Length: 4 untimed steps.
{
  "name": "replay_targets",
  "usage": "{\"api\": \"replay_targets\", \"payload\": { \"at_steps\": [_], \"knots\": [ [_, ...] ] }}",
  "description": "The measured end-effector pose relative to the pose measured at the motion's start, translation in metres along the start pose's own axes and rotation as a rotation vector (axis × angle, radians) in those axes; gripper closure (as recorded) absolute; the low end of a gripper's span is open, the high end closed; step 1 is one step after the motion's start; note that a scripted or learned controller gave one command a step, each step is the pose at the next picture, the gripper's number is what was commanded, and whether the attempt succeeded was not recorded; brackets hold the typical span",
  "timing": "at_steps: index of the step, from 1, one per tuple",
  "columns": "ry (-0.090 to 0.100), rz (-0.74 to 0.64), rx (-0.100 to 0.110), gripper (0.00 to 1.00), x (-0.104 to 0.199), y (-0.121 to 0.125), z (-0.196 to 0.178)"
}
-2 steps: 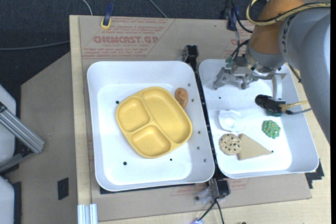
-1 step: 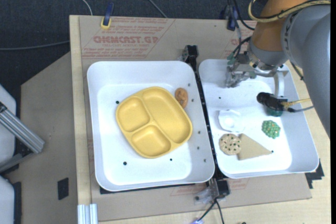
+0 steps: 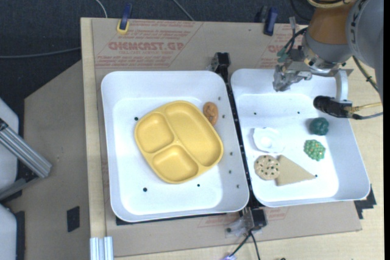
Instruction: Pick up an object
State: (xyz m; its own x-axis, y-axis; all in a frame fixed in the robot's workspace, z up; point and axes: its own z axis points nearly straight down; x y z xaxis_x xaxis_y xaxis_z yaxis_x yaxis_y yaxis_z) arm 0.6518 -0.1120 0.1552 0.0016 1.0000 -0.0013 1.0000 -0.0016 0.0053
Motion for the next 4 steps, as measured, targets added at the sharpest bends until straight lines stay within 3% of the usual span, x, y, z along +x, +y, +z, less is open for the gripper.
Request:
{"api": "replay_targets", "payload": {
  "at_steps": [2, 4],
  "knots": [
    [0.0, -0.003, -0.001, 1.0, 0.006, 0.01, -0.12],
    [0.002, -0.004, 0.008, 1.0, 0.095, -0.003, -0.096]
  ]
}}
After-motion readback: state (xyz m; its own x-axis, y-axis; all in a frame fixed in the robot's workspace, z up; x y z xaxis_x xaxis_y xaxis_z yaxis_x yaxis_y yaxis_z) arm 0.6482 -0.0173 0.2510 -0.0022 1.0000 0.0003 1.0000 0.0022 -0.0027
